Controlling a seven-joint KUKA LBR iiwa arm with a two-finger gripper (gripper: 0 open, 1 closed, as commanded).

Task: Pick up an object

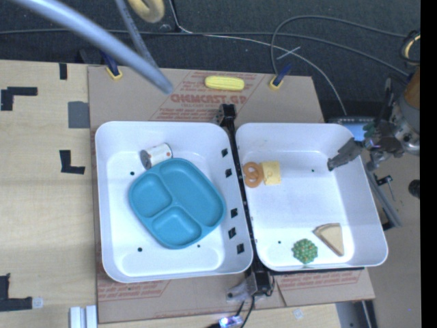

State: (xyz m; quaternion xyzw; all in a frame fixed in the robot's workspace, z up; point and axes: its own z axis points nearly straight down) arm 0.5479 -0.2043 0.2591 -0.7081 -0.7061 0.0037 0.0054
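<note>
The right bin (355, 203) holds a brown pretzel (252, 174) touching a yellow block (272, 172) near its left wall. A green bumpy ball (304, 251) and a tan bread wedge (332, 238) lie near the front right corner. In the left bin (109, 183) a blue divided plate (177, 202) lies flat, with a small white and grey cup (156, 156) on its side just behind it. My gripper (341, 157) hangs at the right bin's back right rim, away from every object, with nothing seen in it.
A yellow banana-shaped toy (224, 83) lies on the cardboard behind the bins. A grey tube (89, 33) slants across the top left. Cables (307, 53) run over the dark floor at the back, and black clips (227, 118) join the bins along the middle.
</note>
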